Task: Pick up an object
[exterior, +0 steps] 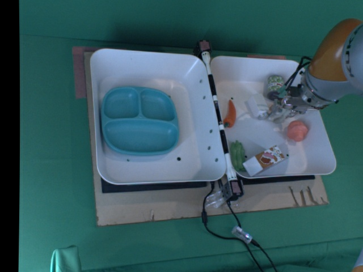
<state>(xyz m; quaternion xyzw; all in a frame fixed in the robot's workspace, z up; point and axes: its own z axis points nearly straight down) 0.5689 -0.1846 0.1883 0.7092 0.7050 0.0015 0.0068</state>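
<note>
We saw the gripper low in the right bin, on the green worktop. A small white object lay just to its left, a green-topped can just above it, and a pink ball just below and right. Further left lay an orange carrot, with a green vegetable and a carton below. Well to the left, the other bin carried a teal divided plate.
</note>
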